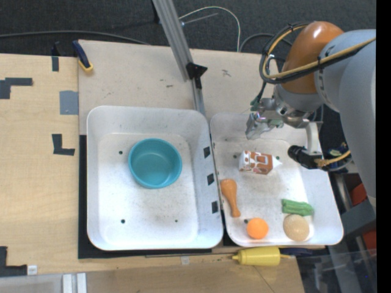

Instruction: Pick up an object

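Grey arm [351, 72] with orange band, yellow-and-black cables, small metallic end effector [259, 122].

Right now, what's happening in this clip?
A grey robot arm reaches in from the right, its end effector hovering over the far end of the right bin, just above a small carton. It holds nothing. A chicken leg, orange ball and green piece lie nearer. A teal bowl sits in the left bin.

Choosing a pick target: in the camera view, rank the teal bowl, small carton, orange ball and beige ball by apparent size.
1. teal bowl
2. small carton
3. beige ball and orange ball: beige looks slightly bigger, too close to rank.
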